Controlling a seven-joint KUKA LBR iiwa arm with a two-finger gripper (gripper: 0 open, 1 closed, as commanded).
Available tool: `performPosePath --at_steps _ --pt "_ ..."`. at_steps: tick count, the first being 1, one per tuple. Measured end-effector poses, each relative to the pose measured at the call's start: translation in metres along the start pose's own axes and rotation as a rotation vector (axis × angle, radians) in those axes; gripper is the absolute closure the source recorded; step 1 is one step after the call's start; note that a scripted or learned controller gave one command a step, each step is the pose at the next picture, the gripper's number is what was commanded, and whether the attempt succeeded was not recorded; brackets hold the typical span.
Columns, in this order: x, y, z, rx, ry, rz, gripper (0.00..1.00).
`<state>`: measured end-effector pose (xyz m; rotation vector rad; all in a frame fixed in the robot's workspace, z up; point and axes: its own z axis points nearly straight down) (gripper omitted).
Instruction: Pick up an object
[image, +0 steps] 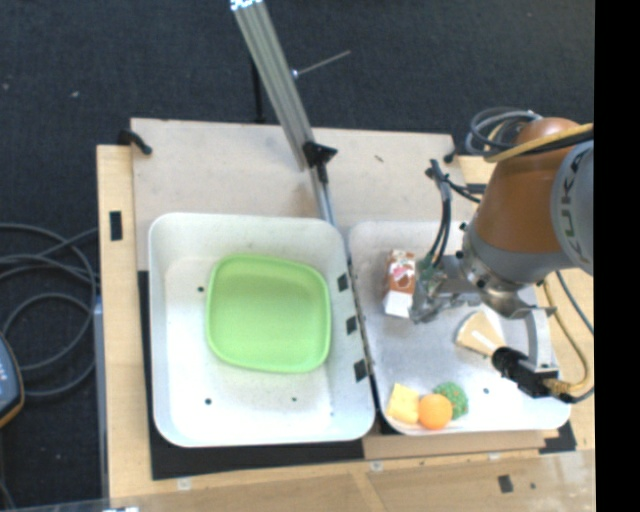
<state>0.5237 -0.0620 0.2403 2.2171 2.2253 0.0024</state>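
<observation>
My gripper (424, 298) hangs low over the middle of the right bin (440, 350), under the orange wrist band. A small red and white packet (401, 271) lies just left of it, with a white piece (397, 305) right below the packet and close to the fingers. A cream wedge-shaped object (478, 333) lies to the gripper's right. At the bin's front edge sit a yellow block (404, 404), an orange ball (434, 411) and a green leafy piece (455, 397).
The left bin (180, 300) holds a green square plate (268, 313). A metal pole (285, 95) slants up from the divider between the bins. Cables run along the arm at the right and lie on the floor at the left.
</observation>
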Motion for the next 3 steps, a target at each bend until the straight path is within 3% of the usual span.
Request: performPosePath --at_steps 1,3 --pt "0.047 0.017 -0.010 0.000 0.000 0.000 1.00" --pt "0.145 0.044 0.005 0.002 0.000 0.000 1.00"
